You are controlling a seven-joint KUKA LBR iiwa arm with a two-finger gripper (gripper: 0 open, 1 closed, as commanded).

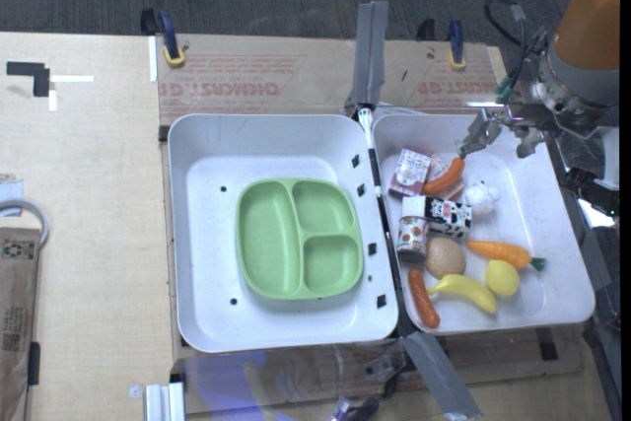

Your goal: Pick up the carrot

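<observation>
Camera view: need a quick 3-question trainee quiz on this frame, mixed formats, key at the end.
1. True or false: the carrot lies in the same bin as the green divided plate.
2. Which item touches the carrot's underside in the view? A) the lemon B) a blue cup C) a fork
3. Fill in: the gripper hovers over the ____ bin, near its far edge.

Key:
1. False; the carrot is in the right bin, the plate in the left bin.
2. A
3. right
</observation>
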